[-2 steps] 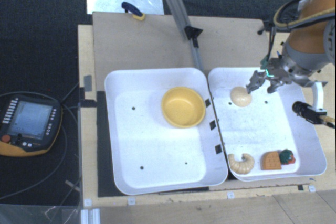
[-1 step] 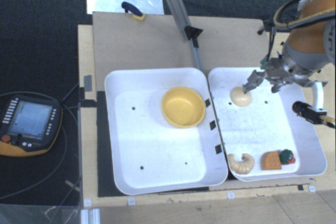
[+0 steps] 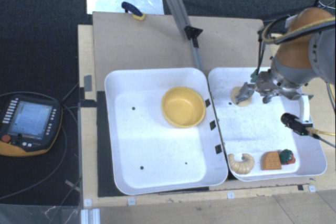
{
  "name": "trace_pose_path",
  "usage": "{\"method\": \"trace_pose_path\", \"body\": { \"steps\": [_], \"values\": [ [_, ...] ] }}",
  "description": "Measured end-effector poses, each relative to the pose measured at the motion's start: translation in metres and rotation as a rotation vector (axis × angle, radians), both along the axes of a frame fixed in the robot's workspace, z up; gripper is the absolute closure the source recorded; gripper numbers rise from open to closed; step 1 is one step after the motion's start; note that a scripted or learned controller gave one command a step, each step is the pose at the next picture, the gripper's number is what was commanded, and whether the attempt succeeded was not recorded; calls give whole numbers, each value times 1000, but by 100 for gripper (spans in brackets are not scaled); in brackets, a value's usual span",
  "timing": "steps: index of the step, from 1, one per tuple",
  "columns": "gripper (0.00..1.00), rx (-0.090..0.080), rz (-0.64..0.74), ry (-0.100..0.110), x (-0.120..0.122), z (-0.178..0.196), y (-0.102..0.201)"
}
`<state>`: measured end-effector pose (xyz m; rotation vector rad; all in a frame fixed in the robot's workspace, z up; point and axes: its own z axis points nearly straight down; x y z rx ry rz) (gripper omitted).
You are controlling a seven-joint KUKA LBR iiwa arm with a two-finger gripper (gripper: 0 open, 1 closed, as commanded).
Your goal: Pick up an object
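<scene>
The tabletop (image 3: 231,39) is seen from above at a slant, covered by a brown board, and on it two shallow white bins are set side by side, touching along their inner rims. The left bin (image 3: 131,165) is the larger in view, and a yellow bowl (image 3: 183,106) is seated upright in its upper right part, near the shared rim. The right bin (image 3: 262,134) is entered from the right by the grey arm (image 3: 304,55), whose orange band is seen above the wrist. The jaws (image 3: 244,94) are lowered over the upper left part of the right bin, directly above a small round tan object (image 3: 239,98), which is partly hidden beneath them; whether it is touched or gripped cannot be told, and whether the jaws are open or closed cannot be told either. Along the near edge of the right bin, well apart from the jaws, three small things are laid in a row: a cream curved ridged piece (image 3: 241,163) to the left, an orange square cracker-like piece (image 3: 271,160) beside it, and a small red and green item (image 3: 286,156) touching the cracker's right side. A control pendant (image 3: 27,124) with a lit screen is placed on the dark floor at the left.
</scene>
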<state>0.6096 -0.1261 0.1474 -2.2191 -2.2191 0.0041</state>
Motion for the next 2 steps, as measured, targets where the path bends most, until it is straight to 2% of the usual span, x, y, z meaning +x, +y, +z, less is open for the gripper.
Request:
{"method": "trace_pose_path", "body": {
  "steps": [1, 2],
  "values": [
    [0, 0, 0, -1, -1, -52, 0],
    [100, -1, 0, -6, 1, -39, 0]
  ]
}}
